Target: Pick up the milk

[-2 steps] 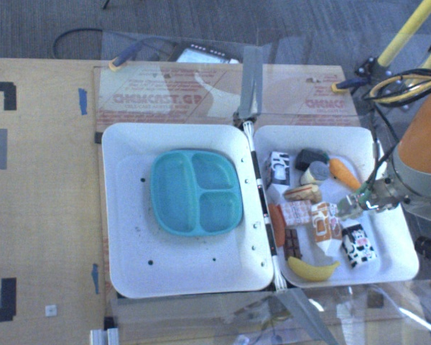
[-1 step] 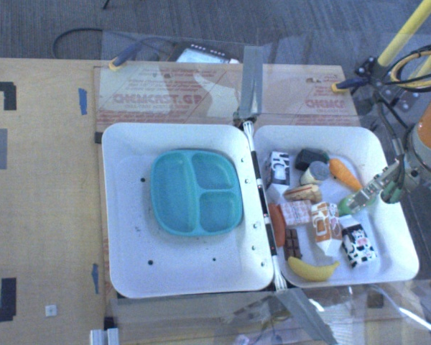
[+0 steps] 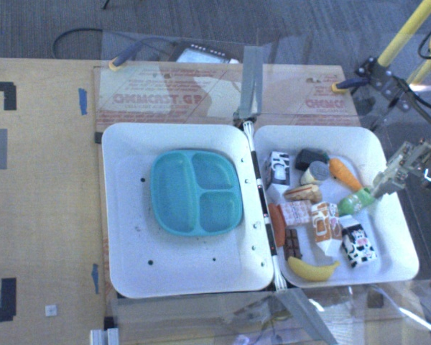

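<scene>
The milk (image 3: 358, 245) is a small carton with black cow patches, lying near the front right corner of the right bin (image 3: 402, 257). My gripper (image 3: 385, 183) hangs over the bin's right side, up and to the right of the milk and well apart from it. Its tip is close to a green bottle (image 3: 355, 203). A second black-and-white carton (image 3: 279, 168) lies at the bin's far left.
Crowding the right bin are a carrot (image 3: 343, 172), a grey can (image 3: 318, 171), an orange carton (image 3: 325, 221), a chocolate bar (image 3: 293, 243) and a banana (image 3: 312, 267). A teal divided plate (image 3: 197, 191) sits in the left bin (image 3: 122, 214).
</scene>
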Tool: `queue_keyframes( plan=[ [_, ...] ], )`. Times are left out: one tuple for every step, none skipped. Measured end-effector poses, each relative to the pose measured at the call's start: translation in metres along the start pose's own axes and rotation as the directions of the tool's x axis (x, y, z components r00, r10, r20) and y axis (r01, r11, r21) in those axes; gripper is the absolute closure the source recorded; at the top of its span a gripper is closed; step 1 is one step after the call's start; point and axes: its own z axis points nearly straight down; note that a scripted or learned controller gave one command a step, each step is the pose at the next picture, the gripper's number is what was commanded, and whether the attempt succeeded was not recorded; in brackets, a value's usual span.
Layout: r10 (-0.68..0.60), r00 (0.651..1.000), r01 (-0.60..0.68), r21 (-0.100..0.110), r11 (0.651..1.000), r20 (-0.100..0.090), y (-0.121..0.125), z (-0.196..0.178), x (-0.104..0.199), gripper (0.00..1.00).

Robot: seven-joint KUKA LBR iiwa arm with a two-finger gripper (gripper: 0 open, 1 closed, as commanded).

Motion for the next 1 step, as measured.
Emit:
queue_keyframes(
  plan=[
    [0.001,1.0,-0.001,-0.003,1.0,0.007,0.0004,-0.0111,-0.0017,1.0]
  ],
)
